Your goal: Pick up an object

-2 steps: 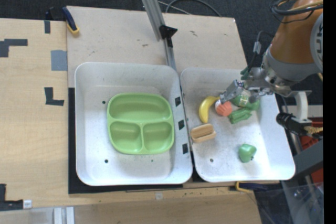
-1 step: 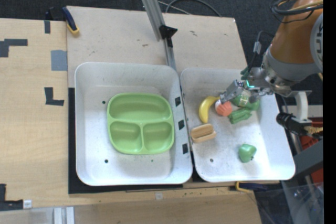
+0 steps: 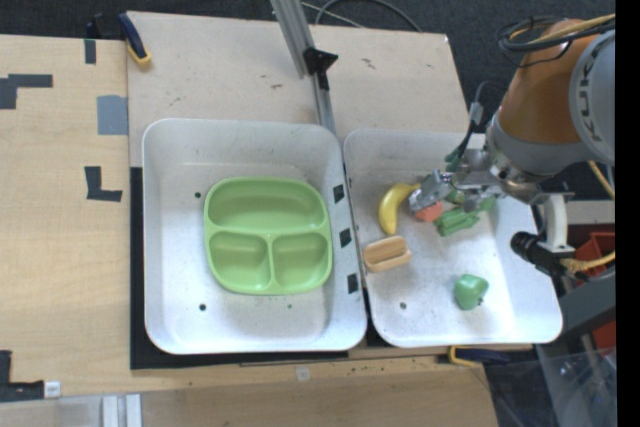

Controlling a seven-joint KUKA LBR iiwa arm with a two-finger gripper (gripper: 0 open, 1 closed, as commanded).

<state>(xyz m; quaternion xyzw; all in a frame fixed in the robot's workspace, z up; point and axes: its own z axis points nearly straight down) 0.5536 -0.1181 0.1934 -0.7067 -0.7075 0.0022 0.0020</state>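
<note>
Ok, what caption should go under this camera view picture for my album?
Robot arm's gripper reaches into the right bin by a banana, hot dog and green toys; a green plate sits in the left bin.

One fixed camera — high above the bench; looks down aslant on both bins.

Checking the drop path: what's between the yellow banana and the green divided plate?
Camera view: bare white bin floor, then the adjoining bin walls with small black clips, between yellow banana and green divided plate.

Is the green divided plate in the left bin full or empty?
Empty. The green divided plate lies flat in the left bin, all three compartments showing bare green.
</note>
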